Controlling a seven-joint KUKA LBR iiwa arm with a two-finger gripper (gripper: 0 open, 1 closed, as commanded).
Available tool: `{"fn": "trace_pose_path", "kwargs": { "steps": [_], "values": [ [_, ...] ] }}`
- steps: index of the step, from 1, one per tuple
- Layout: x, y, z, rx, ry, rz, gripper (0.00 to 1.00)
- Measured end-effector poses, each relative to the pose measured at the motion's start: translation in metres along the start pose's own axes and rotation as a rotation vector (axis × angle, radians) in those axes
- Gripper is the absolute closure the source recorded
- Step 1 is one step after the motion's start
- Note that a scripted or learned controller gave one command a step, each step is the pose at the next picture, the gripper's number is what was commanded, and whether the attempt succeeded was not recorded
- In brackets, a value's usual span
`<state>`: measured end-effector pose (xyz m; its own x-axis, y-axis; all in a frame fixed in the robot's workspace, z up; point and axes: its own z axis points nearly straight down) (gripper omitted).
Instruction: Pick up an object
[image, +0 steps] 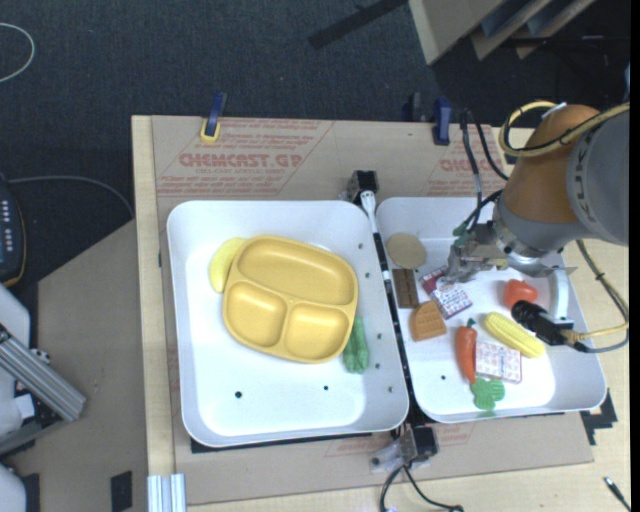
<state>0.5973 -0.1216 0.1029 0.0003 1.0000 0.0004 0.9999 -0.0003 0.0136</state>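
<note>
My gripper (460, 262) hangs low over the back-left part of the right bin (575, 385). Right below its tip lies a small pink and white packet (453, 299). A round tan disc (405, 247) and a brown bar (405, 288) lie just to its left. Nearer the front are a tan cracker (428, 322), a carrot (467, 350), a yellow corn-like piece (514, 334), a red tomato (520, 293), a pink checked packet (497, 360) and a green piece (487, 393).
The left bin (200, 380) holds a yellow divided plate (290, 298), a yellow banana (224, 262) tucked at its left, and a green vegetable (355, 349) at its right. The arm's grey body and orange band (545, 170) cover the right bin's back right.
</note>
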Motion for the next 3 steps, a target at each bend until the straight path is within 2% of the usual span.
{"fn": "trace_pose_path", "kwargs": {
  "steps": [1, 2, 3],
  "values": [
    [-0.005, 0.006, -0.045, 0.007, -0.003, 0.000, 1.00],
    [-0.003, 0.009, -0.110, 0.005, -0.002, -0.002, 1.00],
    [-0.003, 0.010, -0.123, 0.009, -0.002, -0.001, 1.00]
  ]
}}
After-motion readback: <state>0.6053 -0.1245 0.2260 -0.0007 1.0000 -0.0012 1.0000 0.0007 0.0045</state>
